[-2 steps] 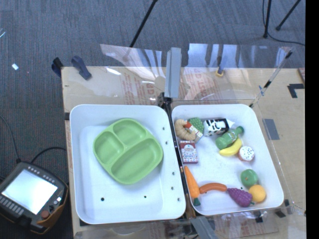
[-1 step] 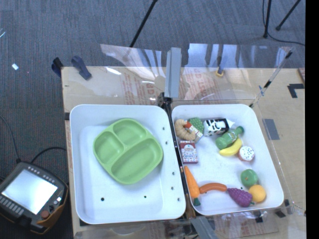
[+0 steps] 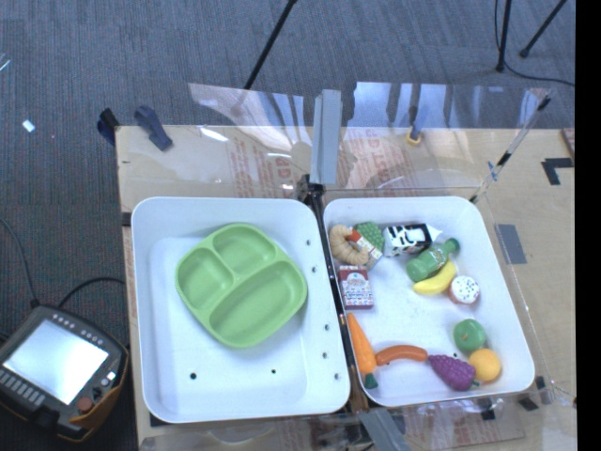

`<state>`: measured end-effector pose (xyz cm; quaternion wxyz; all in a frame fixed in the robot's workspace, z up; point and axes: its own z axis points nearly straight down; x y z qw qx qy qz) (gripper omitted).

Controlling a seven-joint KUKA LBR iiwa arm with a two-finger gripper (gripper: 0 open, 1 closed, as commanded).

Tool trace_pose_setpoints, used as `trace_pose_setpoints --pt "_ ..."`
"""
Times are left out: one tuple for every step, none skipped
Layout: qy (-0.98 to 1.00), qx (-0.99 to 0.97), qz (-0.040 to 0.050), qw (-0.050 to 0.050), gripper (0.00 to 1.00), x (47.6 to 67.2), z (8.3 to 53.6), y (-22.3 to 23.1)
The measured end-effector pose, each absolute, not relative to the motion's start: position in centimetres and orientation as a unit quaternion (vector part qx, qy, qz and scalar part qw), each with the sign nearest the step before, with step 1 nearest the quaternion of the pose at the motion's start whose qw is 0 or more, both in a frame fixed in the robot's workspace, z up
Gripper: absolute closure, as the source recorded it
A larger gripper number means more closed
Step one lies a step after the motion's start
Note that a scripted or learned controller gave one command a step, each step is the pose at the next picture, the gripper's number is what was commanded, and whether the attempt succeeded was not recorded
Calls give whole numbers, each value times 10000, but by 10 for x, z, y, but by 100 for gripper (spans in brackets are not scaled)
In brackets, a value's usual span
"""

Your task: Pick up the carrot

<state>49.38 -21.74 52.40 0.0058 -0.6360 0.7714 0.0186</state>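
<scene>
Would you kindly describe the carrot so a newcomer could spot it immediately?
Look in the right white bin, along its left wall near the front corner. The carrot lies there, a slim orange cone with a green tip pointing toward the front. The neighbouring sausage is orange-red too, but curved and without green.

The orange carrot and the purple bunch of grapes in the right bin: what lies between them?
In the camera view, an orange-red sausage lies between the orange carrot and the purple bunch of grapes, on the white bin floor.

A lab: tripod legs [image 3: 272,36], teach pendant [image 3: 58,369], clear shields [image 3: 441,106]
</scene>
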Motion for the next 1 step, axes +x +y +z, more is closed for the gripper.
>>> trace_pose_setpoints --pt "7728 -6342 216 67 100 496 531 -218"
